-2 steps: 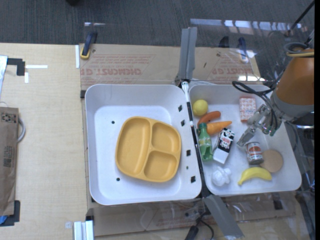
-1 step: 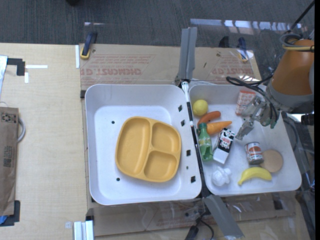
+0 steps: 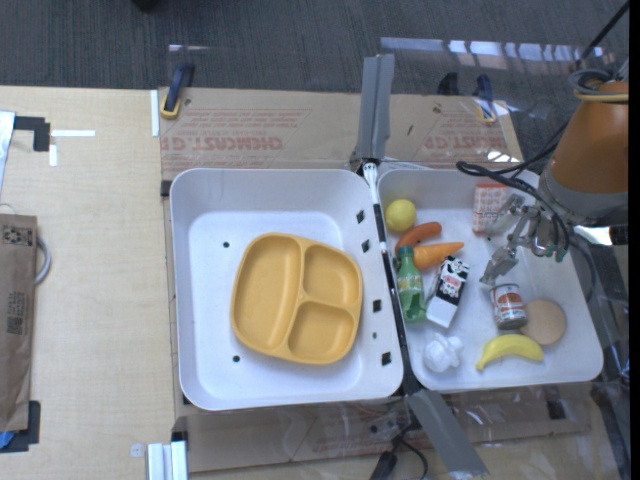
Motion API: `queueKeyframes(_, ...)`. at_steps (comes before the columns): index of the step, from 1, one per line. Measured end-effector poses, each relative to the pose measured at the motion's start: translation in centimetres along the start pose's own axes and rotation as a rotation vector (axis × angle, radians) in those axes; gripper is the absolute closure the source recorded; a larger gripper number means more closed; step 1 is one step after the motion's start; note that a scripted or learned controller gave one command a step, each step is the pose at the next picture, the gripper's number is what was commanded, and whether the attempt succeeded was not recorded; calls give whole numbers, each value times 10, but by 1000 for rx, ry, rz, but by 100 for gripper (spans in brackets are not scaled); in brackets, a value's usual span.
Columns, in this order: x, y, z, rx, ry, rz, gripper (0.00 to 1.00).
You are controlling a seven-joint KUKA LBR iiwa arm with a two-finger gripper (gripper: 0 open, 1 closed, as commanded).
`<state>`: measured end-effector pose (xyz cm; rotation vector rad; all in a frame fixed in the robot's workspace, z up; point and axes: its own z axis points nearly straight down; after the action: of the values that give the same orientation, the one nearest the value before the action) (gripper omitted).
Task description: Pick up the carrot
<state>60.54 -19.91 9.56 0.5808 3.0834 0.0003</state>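
Your carrot [image 3: 438, 254] is in the right bin [image 3: 590, 353], upper left part, a smooth orange taper lying nearly flat with its thin end pointing right. Just above it lies a shorter red-orange piece [image 3: 419, 234], a chili or second carrot, hard to tell which. Up and left of that is a round yellow lemon [image 3: 401, 214]. A green bottle [image 3: 409, 285] runs along the bin's left wall just below the carrot's fat end, and a small black and white carton [image 3: 449, 290] lies beside it. Lower down you've got a lumpy white thing [image 3: 441, 353], a curved yellow banana [image 3: 510, 349], a flat tan disc [image 3: 546, 320] and a little can [image 3: 509, 306] with a red label.

The gripper [image 3: 503, 261] hangs over the right half of that bin, bare metal fingers [image 3: 496, 269] pointing down-left, slightly parted with nothing between them, well apart from the carrot

The left bin [image 3: 200, 208] holds a glossy yellow divided plate [image 3: 297, 297] with three compartments
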Motion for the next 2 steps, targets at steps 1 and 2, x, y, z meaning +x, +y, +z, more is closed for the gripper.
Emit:
queueKeyframes(1, -11, 35, 2, -1, -3, -258, 0)
queueKeyframes(2, -1, 56, 2, -2, -1, -702, 0)
